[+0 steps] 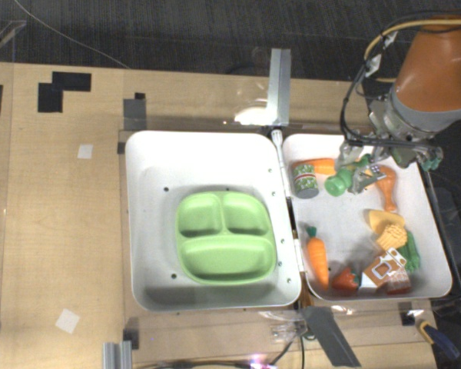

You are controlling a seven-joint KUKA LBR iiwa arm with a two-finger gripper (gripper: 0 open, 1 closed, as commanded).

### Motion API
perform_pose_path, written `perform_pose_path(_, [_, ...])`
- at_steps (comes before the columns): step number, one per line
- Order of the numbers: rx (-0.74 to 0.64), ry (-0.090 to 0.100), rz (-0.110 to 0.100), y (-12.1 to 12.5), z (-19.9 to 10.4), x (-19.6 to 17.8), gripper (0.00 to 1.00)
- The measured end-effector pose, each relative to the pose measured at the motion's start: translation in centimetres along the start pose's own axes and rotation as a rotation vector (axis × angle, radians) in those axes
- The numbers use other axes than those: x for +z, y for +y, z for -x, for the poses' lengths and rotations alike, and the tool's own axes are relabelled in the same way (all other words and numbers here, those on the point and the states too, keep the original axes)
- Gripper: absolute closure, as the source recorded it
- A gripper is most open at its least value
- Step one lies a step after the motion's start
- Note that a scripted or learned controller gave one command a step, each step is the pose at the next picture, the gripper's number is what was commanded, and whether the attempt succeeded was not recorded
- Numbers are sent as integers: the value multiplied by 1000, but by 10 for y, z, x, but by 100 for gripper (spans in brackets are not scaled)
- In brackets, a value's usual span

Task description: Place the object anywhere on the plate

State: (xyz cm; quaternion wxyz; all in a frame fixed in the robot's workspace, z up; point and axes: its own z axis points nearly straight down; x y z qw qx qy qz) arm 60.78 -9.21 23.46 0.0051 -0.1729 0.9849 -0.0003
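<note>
Two white bins side by side on a wooden bench. Left bin (146, 206), centre of frame, holds a green plate (225, 237) with three compartments: two small ones above, one wide one below. Nothing sits on the plate.

Right bin (438, 267), right of frame, carries the clutter. Upper part: a small can (305, 181) with a green label near the bin's left wall, an orange piece (321, 164) just behind it, and a green object (339, 183) just right of the can. Lower part: a carrot (316, 257) with a green top lying near the left wall, a red item (346, 280) beside its lower end, a small carton-like box (384, 268) at the bottom right, a yellow wedge-shaped piece (386, 221) above it, and something dark green (411, 254) at the right. A long orange piece (388, 193) runs down from under the gripper.

Arm (434, 68) enters from the upper right, orange band large in frame. Gripper (361, 171) is low over the upper part of the right bin, right against the green object. The green object appears to touch the fingertips, but whether it is actually pinched between them is too cluttered to read; how far apart the fingers stand, cannot tell. Gripper and green object are well apart from the plate, with the bin divider between.
</note>
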Motion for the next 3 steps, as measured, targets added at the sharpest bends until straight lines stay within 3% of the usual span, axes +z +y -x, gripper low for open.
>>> perform_pose_path(1, [-120,4,3,66,-26,50,100])
perform_pose_path(2, [-83,1,4,141,-44,48,100])
perform_pose_path(3, [-79,1,2,138,-44,48,0])
